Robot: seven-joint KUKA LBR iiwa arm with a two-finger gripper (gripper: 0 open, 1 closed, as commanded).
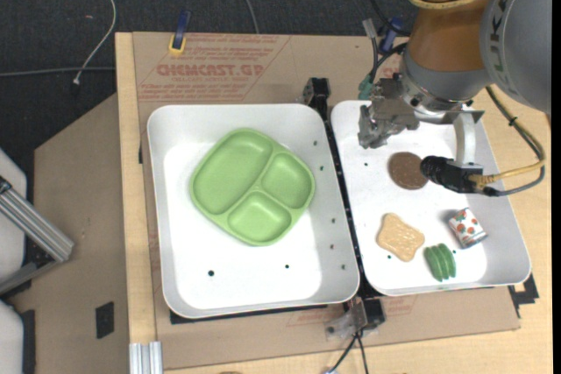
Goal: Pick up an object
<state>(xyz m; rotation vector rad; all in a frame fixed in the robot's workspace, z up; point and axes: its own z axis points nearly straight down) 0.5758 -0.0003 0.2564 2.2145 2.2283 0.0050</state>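
We see the gripper (375, 134) hanging over the far left part of the right bin (513, 271), under the grey arm (491, 31) with its orange band. Whether it is open or closed we cannot tell from this slanted look; nothing shows clamped in it. Just beside it, toward the near right, lies a brown round disc (406, 170) flat on the bin floor, apart from the gripper tip. Touching that disc's right edge, or nearly so, is a black cable end (443, 172) that belongs to the arm. Farther from the gripper, toward the near edge, a tan toast-shaped piece (400, 237) lies flat, and just beside it to the right a green ridged piece (440, 262). Well apart from the gripper, at the right, sits a small white block with red spots (467, 227). To the gripper's left, across the bin walls, the left bin (171, 276) carries a green divided plate (252, 186) with three compartments.
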